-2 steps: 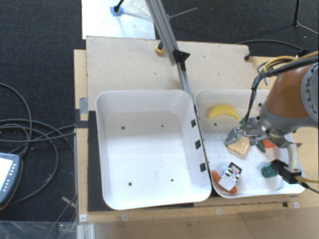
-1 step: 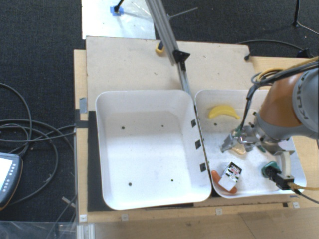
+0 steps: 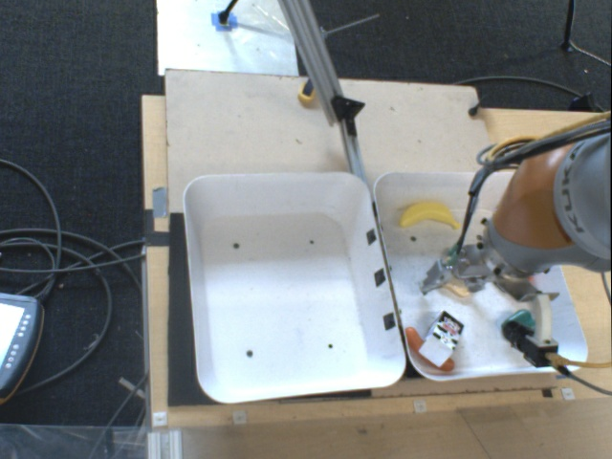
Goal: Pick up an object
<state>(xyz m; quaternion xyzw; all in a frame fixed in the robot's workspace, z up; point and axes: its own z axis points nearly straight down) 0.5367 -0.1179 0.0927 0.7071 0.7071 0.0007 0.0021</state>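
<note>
Your claw (image 3: 442, 275) hangs low in the right bin (image 3: 574, 338); whether it grips anything, you cannot tell. The banana (image 3: 427, 215) and the carton (image 3: 441, 338) lie unlifted, so the pick remains.

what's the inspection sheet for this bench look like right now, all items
surface: bench bears left bin and right bin, side by side
job's things: banana, small white and black box with an orange piece beside it, all in right bin
clutter: yellow bit at the bench's far edge
grippers: gripper low in right bin, holding nothing visible
cables: black cables on floor
surroundings: dark carpet, handheld screen
</note>
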